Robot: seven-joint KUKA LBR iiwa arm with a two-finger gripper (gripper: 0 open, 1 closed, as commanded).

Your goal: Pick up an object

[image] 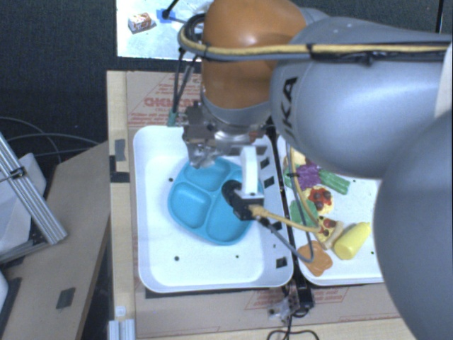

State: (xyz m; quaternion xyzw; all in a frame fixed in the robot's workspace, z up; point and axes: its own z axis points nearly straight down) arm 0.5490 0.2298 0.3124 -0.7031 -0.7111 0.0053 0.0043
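One blue tray (207, 205), divided into compartments, lies in the left bin (159, 261), a little above that bin's centre and toward its 3 o'clock wall. Its 12 o'clock edge passes under the arm's wrist, so that part is hidden; the rest lies flat on the white floor. The gripper (200, 154) hangs over the tray's 11 o'clock corner, at or just above its rim; contact cannot be confirmed. How far the pincer is spread cannot be told, since the wrist housing covers it, and nothing can be seen in its grasp. A white bracket with a black fitting (238, 193) hangs from the wrist over the tray's 3 o'clock side, and a tan cable (290, 222) runs from it toward 4 o'clock, across the wall between the bins. The right bin (361, 278) holds a cluster of toy foods: a purple piece (308, 175) at 12 o'clock, a green piece (335, 183) beside it, a red piece (320, 198) below, a yellow piece (352, 239) at 5 o'clock, and an orange piece (316, 258) at 6 o'clock of the cluster. The arm (354, 98), with its orange band (244, 41), covers the upper part of that bin. Both bins rest on a cardboard sheet (152, 101).
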